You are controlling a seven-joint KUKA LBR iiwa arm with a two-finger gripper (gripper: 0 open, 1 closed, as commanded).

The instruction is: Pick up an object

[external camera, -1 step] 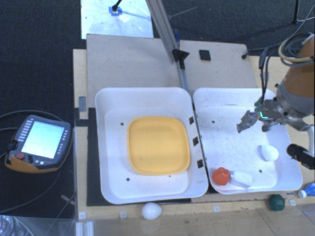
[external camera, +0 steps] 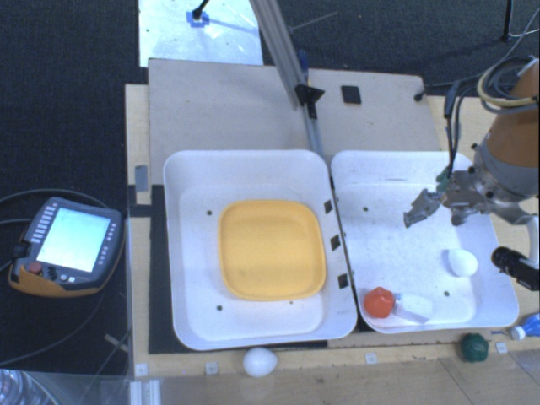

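Note:
My gripper (external camera: 437,216) hangs over the right bin (external camera: 396,175), in its right half, open with nothing between its fingers. A white egg-shaped object (external camera: 461,262) lies in that bin, below and to the right of the gripper and apart from it. At the bin's front edge, an orange-red round object (external camera: 380,302) touches a small pale bottle-like piece (external camera: 414,308). A square yellow plate (external camera: 272,249) lies flat in the middle of the left bin (external camera: 190,310).
Outside the bins, a white egg (external camera: 260,362) rests on the bench by the left bin's front edge. A green ball (external camera: 474,347) and a blue item (external camera: 528,328) sit at the front right. A teach pendant (external camera: 63,245) lies far left. A slanted metal pole (external camera: 283,40) crosses behind the bins.

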